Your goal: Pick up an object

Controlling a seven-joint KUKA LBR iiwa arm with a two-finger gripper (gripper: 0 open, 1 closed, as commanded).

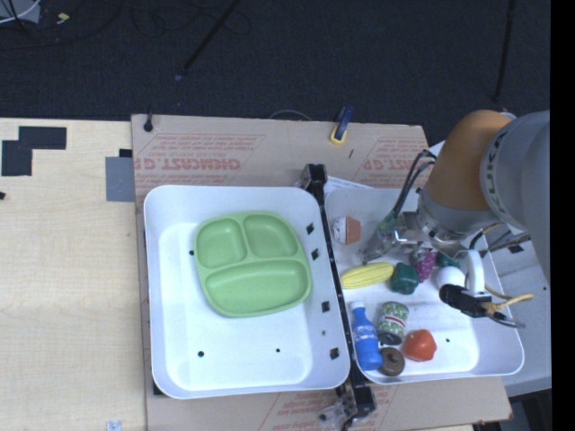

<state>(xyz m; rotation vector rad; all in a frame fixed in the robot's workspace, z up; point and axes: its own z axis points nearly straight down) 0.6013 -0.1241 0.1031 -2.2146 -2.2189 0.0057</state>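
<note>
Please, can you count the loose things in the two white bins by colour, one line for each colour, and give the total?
Green: 3 (divided plate, dark green piece, patterned can)
Yellow: 1 (corn cob)
Blue: 1 (bottle)
Red: 1 (tomato-like piece)
Brown: 1 (ring)
White and orange: 1 (small item)
Total: 8

Arm over the right bin (503,362)
The gripper (402,241) hangs above a yellow corn cob (367,276); a green divided plate (252,263) lies in the left bin (171,330).

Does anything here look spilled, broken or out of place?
Nothing looks spilled or broken. The toys, like the corn, blue bottle and tomato, lie jumbled in the right bin. The green divided plate sits askew in the left bin.
</note>
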